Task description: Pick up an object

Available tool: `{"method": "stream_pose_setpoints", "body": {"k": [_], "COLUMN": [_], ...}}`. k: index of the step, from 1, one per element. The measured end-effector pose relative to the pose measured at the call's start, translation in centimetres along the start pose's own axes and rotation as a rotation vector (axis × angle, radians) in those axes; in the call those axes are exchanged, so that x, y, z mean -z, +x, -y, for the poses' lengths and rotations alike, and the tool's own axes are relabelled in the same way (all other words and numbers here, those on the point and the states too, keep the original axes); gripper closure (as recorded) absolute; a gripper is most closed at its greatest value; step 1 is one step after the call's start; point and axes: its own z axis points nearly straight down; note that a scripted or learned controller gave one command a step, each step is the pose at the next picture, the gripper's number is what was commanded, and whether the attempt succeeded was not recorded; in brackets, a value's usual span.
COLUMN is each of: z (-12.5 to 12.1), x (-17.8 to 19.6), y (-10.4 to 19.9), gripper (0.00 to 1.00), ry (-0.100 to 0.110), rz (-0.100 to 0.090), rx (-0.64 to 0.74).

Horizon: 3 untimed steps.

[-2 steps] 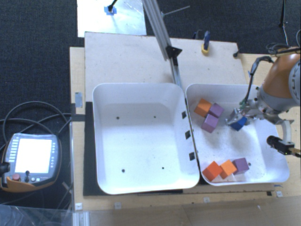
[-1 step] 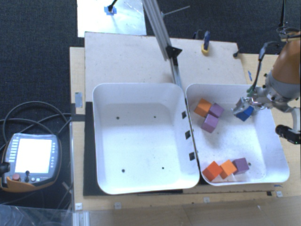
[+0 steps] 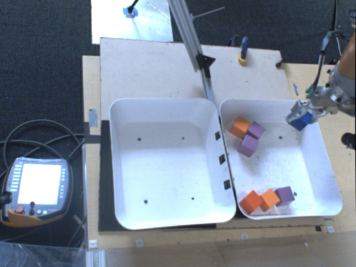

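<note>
**Blue block at the bin's rim**

Three blocks lie along the right bin's near wall, three more toward its far-left corner. At its far-right rim the tool grips a blue block; pickup looks achieved, lifting clear comes next

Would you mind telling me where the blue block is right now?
The blue block sits between the fingers of the gripper, over the right bin's far right rim, right of the upper orange and purple blocks.

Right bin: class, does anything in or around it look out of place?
Yes. A blue block sits between the gripper's fingers at the right bin's upper right rim, while the orange and purple blocks lie inside.
</note>
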Motion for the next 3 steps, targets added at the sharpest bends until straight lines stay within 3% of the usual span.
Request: {"method": "stream_pose_setpoints", "body": {"k": [1, 2, 3], "z": [-0.1, -0.5, 1.3], "x": [2.9, 2.7, 2.7], "y": [0.0, 5.3, 10.7], "gripper": [1.00, 1.00, 1.00], "ry": [0.004, 0.008, 0.009], "rz": [-0.002, -0.005, -0.005], "rx": [0.000, 0.005, 0.005]}}
